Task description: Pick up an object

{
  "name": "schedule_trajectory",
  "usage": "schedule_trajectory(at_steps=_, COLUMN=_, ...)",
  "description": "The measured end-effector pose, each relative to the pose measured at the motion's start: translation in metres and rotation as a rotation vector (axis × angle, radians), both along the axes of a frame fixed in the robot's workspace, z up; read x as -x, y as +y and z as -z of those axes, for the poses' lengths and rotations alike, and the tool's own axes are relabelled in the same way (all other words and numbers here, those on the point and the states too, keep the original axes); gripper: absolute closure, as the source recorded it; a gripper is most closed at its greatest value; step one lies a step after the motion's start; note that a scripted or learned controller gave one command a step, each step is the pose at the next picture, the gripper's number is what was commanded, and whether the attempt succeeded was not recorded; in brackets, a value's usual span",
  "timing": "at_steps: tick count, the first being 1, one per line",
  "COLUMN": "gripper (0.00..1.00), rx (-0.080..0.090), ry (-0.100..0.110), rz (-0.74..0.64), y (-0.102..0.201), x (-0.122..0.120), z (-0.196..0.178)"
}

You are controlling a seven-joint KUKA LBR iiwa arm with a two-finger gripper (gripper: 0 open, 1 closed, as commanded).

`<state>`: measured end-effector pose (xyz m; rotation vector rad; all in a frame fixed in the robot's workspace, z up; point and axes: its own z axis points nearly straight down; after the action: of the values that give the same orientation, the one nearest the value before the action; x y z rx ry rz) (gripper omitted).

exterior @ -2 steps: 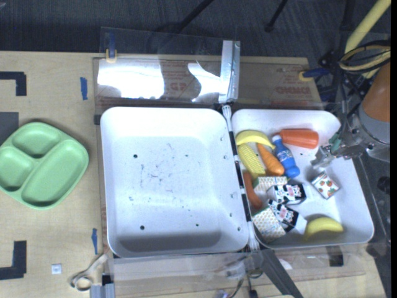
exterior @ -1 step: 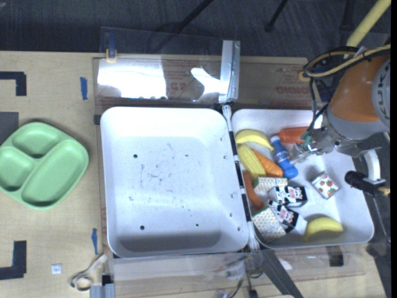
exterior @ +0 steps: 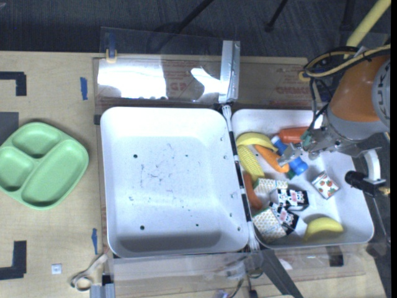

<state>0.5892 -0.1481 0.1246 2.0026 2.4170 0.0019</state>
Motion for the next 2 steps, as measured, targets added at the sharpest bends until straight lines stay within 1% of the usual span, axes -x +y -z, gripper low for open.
schedule_trajectory(at_steps=1, gripper=0.00, rx=0.000, ry=0.000, rz=-0.079, y=-0.037, x=-0.027, z=0.038)
schedule_trajectory(at_steps=2, gripper=1.00, rx=0.001, ry=-0.005, rz=-0.080, y=-0.037, x=-0.029, z=0.027)
